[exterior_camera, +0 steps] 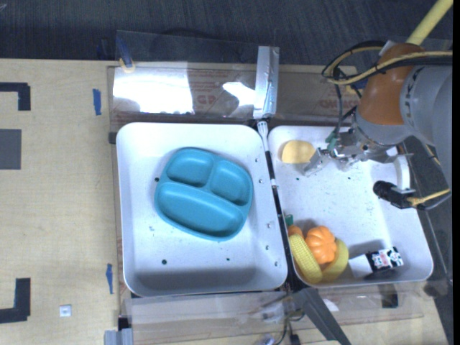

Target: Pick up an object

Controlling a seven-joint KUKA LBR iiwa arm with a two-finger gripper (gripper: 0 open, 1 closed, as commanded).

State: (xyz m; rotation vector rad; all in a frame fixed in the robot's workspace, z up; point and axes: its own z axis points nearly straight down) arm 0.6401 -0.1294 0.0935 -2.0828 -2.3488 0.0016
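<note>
From above, the wooden worktop carries two shallow white bins side by side. The left bin holds a blue divided plate, lying flat near the bin's middle with its three compartments bare. The right bin holds a pale yellow rounded object in its far left corner, an orange pumpkin-like toy resting on a yellow corn cob and a yellow ring-shaped piece against the near left wall, and a small black-and-white object near the near right corner; any print on it is too small to read. The arm enters from the right, and its hand hangs low just beside the pale yellow rounded object, on its right; whether the hand is clenched or released I cannot tell, and nothing is visibly gripped.
</note>
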